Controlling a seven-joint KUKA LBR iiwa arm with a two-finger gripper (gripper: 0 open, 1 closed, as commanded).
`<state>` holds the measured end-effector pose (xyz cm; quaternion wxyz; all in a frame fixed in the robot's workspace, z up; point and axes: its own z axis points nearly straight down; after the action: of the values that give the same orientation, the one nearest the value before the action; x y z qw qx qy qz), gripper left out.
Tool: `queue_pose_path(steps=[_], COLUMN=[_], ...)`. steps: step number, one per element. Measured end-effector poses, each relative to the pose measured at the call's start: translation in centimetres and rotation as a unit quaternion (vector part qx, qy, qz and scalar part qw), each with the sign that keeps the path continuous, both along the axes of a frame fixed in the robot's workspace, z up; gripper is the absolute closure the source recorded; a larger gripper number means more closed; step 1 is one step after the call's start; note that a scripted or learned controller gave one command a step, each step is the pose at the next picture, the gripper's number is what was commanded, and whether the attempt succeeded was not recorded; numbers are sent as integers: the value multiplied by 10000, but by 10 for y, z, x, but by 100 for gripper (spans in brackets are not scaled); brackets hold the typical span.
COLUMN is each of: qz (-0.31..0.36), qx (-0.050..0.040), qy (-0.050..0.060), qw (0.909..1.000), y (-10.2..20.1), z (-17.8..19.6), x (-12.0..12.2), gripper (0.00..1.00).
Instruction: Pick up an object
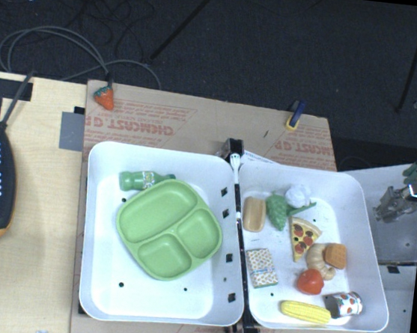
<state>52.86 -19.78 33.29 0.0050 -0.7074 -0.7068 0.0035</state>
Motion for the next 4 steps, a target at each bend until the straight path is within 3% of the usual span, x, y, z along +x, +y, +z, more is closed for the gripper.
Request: queue_pose_path(steps=[1,3,4], qz=[10,0,40], qx=[3,7,6], qy=[-6,-8,-21], qw=[10000,10000,10000], y=[2,26,75], z=[-21,-74,-123], x=[-42,-53,29], gripper=[100,100,100])
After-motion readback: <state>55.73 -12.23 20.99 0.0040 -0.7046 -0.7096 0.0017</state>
